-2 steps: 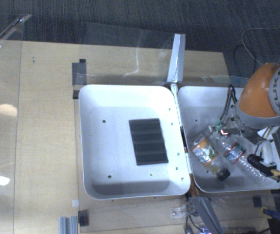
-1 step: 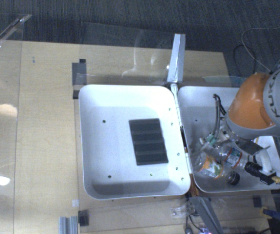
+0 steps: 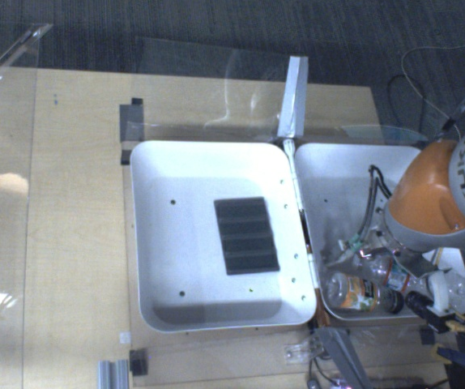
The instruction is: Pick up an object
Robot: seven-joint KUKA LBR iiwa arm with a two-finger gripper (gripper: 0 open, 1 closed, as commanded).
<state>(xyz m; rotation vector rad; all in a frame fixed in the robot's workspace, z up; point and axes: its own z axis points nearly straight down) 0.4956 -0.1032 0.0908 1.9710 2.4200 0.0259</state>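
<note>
A black ribbed rectangular pad point(image 3: 248, 235) lies flat in the middle of the left bin point(image 3: 155, 217). In the right bin point(image 3: 338, 185) my gripper point(image 3: 377, 263) is down low near the front, under the orange wrist band. A clear plastic container with a yellow-orange label point(image 3: 349, 292) lies on its side just in front and to the left of the gripper. A crumpled clear and greenish wrapper point(image 3: 347, 248) sits right beside the gripper on its left. The arm hides the gripper's tips and whatever lies beneath them.
The divider between the two bins point(image 3: 300, 217) runs close to the left of the clutter. A clear plastic sheet point(image 3: 216, 87) stands behind the bins. The right bin's front rim point(image 3: 362, 318) is just past the container.
</note>
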